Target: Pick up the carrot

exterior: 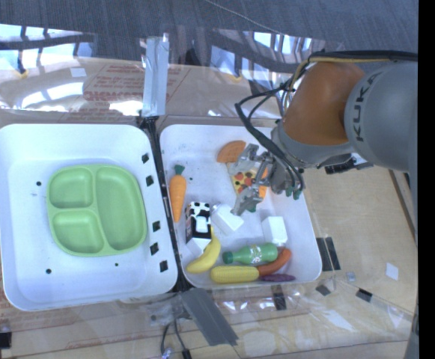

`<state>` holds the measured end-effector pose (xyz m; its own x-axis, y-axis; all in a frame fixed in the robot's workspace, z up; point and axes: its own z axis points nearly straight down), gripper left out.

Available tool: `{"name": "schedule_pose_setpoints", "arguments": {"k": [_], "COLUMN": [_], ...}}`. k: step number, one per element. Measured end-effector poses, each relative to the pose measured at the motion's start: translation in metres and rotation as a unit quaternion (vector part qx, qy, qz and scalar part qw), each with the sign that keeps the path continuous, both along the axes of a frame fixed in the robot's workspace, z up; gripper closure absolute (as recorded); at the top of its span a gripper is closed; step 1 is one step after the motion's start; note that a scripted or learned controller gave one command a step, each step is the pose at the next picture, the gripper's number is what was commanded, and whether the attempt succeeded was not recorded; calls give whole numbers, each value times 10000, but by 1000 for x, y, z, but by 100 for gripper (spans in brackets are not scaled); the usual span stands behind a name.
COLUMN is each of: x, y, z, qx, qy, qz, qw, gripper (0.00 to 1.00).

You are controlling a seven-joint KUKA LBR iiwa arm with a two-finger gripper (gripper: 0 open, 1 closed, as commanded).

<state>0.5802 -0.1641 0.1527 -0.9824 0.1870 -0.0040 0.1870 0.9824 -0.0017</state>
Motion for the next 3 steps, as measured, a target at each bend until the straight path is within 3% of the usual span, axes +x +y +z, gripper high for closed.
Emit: {"name": "schedule_pose_setpoints", "arguments": {"k": [1,2,3], "x": [20,22,7], "y": [-46,-45,-11], "z": [-56,-44,12], "qx": [-1,-9,15], "qy": [-39,-63,2], "qz": [-207,-180,-3326], "qw": [9998,9998,9431], "gripper": [0,100,100]}}
